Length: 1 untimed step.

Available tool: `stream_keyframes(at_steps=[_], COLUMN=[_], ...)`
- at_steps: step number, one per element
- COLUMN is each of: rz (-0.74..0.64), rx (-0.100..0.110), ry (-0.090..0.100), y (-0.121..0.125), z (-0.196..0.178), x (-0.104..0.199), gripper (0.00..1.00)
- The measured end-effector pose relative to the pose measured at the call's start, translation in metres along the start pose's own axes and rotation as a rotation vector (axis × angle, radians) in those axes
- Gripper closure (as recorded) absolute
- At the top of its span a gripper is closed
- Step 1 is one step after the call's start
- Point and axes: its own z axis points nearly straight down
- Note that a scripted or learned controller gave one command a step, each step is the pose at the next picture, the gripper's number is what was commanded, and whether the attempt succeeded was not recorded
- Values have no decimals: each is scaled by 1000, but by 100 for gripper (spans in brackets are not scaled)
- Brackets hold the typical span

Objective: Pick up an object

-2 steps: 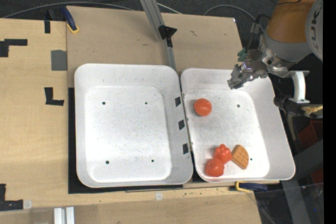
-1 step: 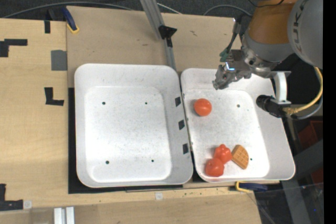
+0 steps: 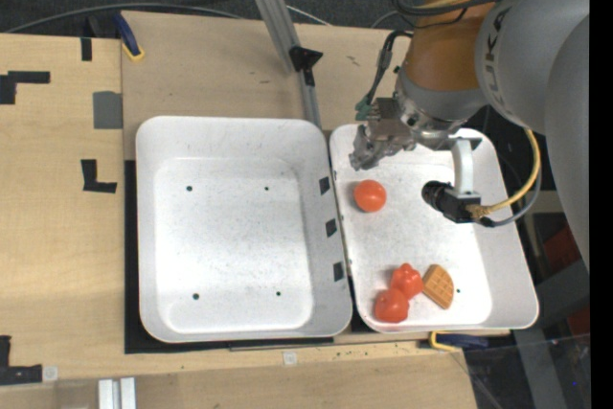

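In the right bin (image 3: pixel 508 287) lie a round orange-red fruit (image 3: pixel 370 196), two red pieces (image 3: pixel 398 292) close together near the front, and a tan waffle-like piece (image 3: pixel 439 285) beside them. My gripper (image 3: pixel 367 158) hangs over the bin's back left corner, just above and behind the round fruit. Nothing shows between its fingers.
The left white bin (image 3: pixel 230 225) adjoins the right one along a shared rim with black clips. A slanted metal pole (image 3: pixel 278 14) stands behind the bins. A black cable fitting (image 3: pixel 450 199) on the arm hangs over the right bin. Wooden bench surrounds both bins.
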Motion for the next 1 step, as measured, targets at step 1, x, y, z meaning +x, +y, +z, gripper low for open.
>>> stream_keyframes(at_steps=[1], rz=[-1], rx=[-2], ry=[0], y=[-1], z=[-5], x=[52], gripper=[100])
